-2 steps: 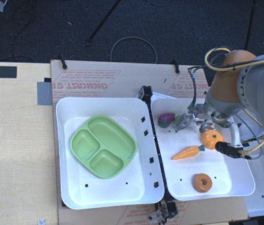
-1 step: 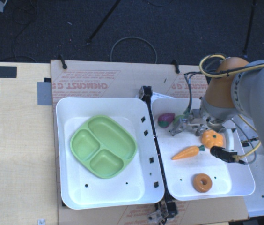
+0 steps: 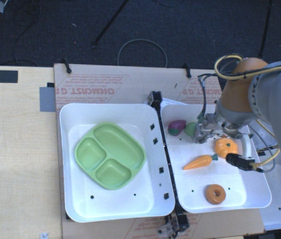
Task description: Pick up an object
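The right bin point(image 3: 252, 195) holds several toy foods. A purple eggplant-like piece point(image 3: 176, 127) lies at its back left, with a small green piece point(image 3: 190, 129) touching its right side. An orange carrot point(image 3: 199, 162) lies in the middle, a small orange pumpkin point(image 3: 225, 147) to its right, and a brown donut point(image 3: 214, 193) near the front. My gripper point(image 3: 203, 132) is low in the bin's back part, just right of the green piece and left of the pumpkin. The view is too coarse to tell whether anything sits in it.
The left bin point(image 3: 75, 203) holds a green divided plate point(image 3: 110, 155). A black divider point(image 3: 163, 156) separates the two bins. The grey arm with its orange band point(image 3: 240, 91) and loose cables point(image 3: 260, 158) hang over the right bin's back right corner.
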You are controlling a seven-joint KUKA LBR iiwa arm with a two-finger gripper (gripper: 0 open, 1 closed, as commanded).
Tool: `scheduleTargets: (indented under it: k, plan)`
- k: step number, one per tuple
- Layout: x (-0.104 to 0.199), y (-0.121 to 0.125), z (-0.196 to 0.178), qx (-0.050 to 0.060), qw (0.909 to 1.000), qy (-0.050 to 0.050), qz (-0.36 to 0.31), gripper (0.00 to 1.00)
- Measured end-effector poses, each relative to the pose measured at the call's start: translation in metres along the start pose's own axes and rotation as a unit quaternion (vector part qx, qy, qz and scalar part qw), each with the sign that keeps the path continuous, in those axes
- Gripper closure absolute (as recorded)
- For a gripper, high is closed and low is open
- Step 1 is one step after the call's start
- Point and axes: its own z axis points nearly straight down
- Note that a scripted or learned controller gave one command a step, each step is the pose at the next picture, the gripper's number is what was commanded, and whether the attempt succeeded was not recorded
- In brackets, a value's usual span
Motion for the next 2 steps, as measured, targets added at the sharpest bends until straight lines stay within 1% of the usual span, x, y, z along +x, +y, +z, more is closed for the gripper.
scheduleTargets:
  k: [1,2]
  plan:
    - [0.002,0.002,-0.063,-0.004,1.0,-0.001,-0.002,1.0]
    - [0.004,-0.004,-0.124,-0.004,1.0,-0.001,-0.002,1.0]
